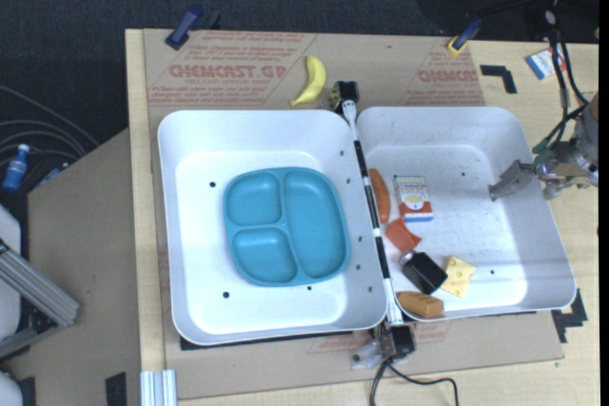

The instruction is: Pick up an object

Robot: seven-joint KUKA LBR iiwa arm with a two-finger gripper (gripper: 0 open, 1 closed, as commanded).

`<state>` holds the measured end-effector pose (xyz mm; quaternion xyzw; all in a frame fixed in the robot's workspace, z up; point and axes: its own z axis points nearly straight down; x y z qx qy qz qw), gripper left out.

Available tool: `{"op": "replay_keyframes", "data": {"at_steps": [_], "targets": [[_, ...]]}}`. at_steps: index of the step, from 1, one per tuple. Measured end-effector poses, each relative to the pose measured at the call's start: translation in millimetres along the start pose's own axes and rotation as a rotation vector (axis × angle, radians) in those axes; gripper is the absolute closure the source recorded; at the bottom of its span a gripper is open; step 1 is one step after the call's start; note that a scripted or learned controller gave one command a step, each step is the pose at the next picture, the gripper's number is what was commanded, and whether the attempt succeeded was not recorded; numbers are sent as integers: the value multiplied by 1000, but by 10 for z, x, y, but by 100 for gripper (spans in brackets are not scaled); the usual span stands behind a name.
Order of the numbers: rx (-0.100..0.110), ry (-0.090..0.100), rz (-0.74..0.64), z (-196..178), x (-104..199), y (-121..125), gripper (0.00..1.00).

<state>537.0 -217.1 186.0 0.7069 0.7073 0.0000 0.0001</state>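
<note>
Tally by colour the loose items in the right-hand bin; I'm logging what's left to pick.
Orange: 2, long orange sausage-shaped toy, orange bread-like toy
Red: 2, red-and-white small carton, red flat piece
Black: 1, black block
Yellow: 1, yellow cheese wedge
Total: 6

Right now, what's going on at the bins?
The arm's tool sits at the right bin's right side, above bare floor, with nothing visibly in it. The items lie untouched along that bin's left edge: a hot dog, a small carton, a red piece, a black block, a cheese wedge and a bread roll. The left bin holds a blue divided plate. A banana lies on the bench.
</note>
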Motion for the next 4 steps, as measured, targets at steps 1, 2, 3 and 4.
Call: {"op": "replay_keyframes", "data": {"at_steps": [1,2,3,4], "targets": [[2,2,-1,1010,834,-54,0],[-1,0,-1,1011,1209,481,0],[-1,0,-1,913,1211,483,100],[0,2,-1,9,2030,145,100]]}}
